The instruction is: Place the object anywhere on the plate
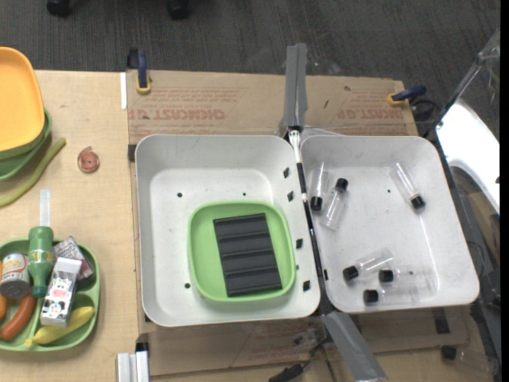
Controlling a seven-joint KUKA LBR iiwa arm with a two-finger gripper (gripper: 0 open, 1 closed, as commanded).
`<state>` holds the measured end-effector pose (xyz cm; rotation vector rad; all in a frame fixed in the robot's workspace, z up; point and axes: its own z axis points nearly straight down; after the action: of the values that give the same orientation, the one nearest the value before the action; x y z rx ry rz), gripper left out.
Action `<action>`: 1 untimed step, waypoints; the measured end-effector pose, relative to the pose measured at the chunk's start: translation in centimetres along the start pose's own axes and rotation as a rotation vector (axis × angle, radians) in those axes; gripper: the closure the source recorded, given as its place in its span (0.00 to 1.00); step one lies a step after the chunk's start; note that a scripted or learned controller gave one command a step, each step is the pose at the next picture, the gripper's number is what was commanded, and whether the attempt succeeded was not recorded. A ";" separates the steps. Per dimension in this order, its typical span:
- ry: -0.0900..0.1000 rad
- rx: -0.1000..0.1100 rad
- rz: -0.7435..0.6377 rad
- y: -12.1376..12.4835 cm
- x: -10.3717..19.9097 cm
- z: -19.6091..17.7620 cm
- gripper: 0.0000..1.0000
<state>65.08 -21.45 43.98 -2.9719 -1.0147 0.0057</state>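
A square green plate (203,245) with rounded corners lies in the left white bin (159,173), toward its front. A dark grey ribbed rectangular block (247,254) rests flat on the plate and covers most of its middle. The right white bin (445,213) holds several clear vials with black caps. Two of them (334,201) lie near the bin's left wall, one (406,186) lies at the upper right, and a cluster (370,266) sits near the front edge.
Left of the bins, the wooden bench bears stacked yellow and green dishes (17,110), a small pink disc (89,160) and a green tray of toy food (48,293). A grey metal bar (295,86) stands behind the seam between the bins. White equipment (471,138) sits at the right.
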 end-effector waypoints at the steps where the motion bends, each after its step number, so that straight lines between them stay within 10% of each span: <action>1: 0.001 0.000 0.122 0.4 -0.5 0.0 0.00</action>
<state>64.94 -22.10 43.99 -3.0284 -0.8311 0.0047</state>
